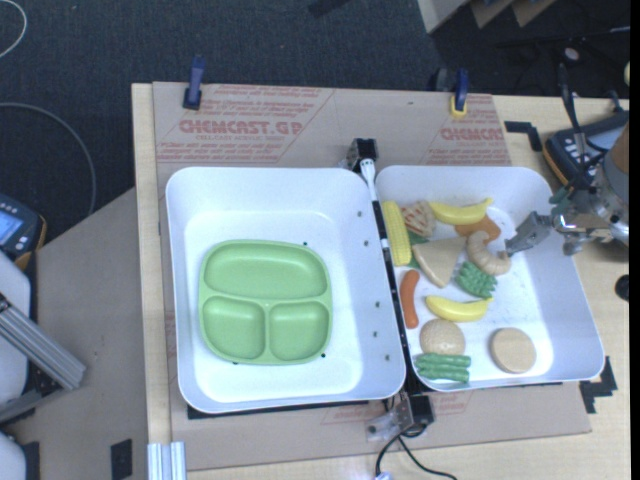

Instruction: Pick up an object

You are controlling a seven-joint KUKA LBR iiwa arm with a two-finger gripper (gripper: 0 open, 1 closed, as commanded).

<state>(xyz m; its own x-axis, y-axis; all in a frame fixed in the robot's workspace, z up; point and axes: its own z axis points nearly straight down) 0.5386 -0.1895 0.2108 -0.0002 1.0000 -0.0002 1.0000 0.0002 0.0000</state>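
The right white bin (560,308) holds several toy foods. Among them are a corn cob (397,233), two bananas (460,210) (457,308), a red sausage (410,298) and a tan wedge (437,261). There is also a green leafy piece (476,280), green beans (443,367), a round cookie (513,349) and a bun (442,337). My gripper (524,235) reaches in from the right over the bin's upper right part. Its tip is just right of an orange piece (480,230) and a beige piece (490,258). Nothing is visibly held.
The left white bin (190,268) holds a green divided plate (266,300). A black divider (378,238) runs between the bins. Blue (193,83) and yellow (459,93) clamps sit on the board's far edge. The right bin's floor is bare at its right side (545,288).
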